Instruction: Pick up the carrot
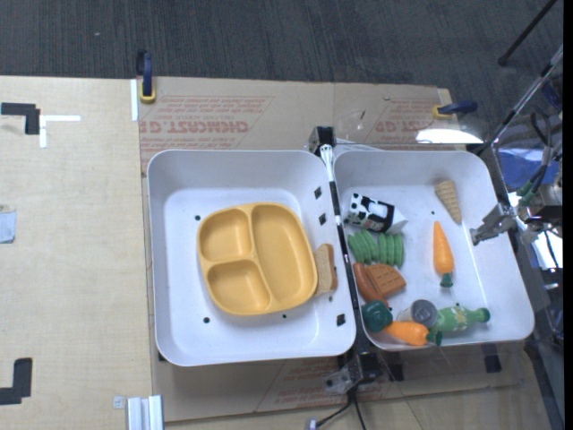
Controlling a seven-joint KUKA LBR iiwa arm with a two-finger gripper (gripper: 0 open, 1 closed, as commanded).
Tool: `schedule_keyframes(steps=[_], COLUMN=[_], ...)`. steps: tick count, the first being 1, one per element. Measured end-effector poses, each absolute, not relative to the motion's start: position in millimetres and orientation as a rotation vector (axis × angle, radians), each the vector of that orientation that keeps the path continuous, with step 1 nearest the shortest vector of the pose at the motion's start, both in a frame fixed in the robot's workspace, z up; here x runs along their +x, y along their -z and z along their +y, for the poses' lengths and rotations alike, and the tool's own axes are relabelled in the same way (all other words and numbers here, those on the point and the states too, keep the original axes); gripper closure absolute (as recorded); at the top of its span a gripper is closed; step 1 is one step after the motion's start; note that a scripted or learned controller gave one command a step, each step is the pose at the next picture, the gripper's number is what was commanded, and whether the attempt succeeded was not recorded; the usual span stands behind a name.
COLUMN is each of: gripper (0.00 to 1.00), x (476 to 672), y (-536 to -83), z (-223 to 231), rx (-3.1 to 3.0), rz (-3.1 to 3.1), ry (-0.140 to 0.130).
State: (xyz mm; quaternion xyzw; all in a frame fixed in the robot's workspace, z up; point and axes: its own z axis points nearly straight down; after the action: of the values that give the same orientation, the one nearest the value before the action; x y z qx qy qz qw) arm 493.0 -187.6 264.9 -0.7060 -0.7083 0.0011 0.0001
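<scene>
From my feed, the left bin [170, 267] holds a yellow divided plate [255, 258] sitting roughly in its middle, and a slice of toy bread [325, 269] leans against the plate's right edge. Both bins rest on the counter [72, 267], on a sheet of cardboard [206, 119].

Moving into the right bin [497, 312], I see a black-and-white cow-patterned toy [370, 211] near its left wall, with a green ridged toy [376, 247] just below it and a brown waffle-like piece [380, 281] below that. Along the near wall lie a teal and orange toy [394, 325], a grey cap [423, 312] and a green bottle [458, 318] on its side.

The carrot [442, 249] lies free on the bin floor right of centre, orange tip pointing away from me, its green stub toward the near side. A beige cone [448, 199] lies beyond it.

The tool [501, 222] sits at the right bin's right rim, apart from the carrot; I cannot tell how it is set.
</scene>
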Motion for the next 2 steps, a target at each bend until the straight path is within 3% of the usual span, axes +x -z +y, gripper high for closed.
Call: schedule_keyframes(steps=[1, 2], gripper=[0.00, 0.00], x=[517.5, 546.0], y=[-160, -91], z=[-165, -188], rx=[-2.038, -2.070], rz=[-2.389, -2.363], ry=[-0.002, -0.002])
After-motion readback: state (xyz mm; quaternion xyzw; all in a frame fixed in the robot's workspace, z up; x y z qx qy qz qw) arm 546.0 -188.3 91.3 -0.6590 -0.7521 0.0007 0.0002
